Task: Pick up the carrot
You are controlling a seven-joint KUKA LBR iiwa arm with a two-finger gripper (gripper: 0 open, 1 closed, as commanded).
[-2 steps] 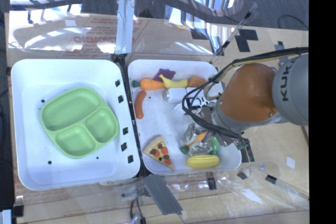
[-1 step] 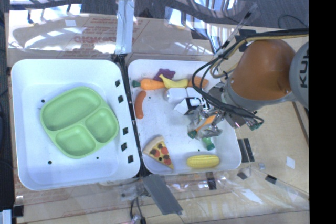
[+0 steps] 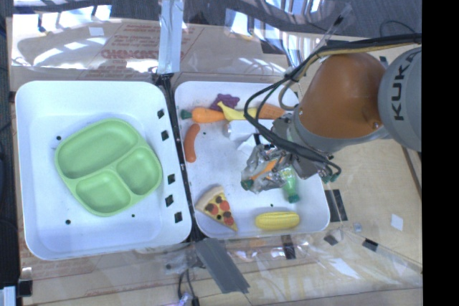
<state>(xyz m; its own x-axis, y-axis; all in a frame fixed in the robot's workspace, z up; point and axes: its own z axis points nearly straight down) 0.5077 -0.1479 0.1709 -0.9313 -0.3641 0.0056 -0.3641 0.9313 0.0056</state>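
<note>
One tapered orange carrot [image 3: 208, 115], possibly plastic, smooth white bin [image 3: 215, 222]

The arm [image 3: 401, 93] is smooth grey, with black lettering on its casing at about three o'clock. Below that sits a bulging, glossy orange band [image 3: 343, 97] (it catches the room's light). Black cables [image 3: 287, 86] loop from the grey casing around the orange part toward ten o'clock. The gripper [image 3: 262, 170] end is a cluster of dull metal parts and thin wires.
</note>
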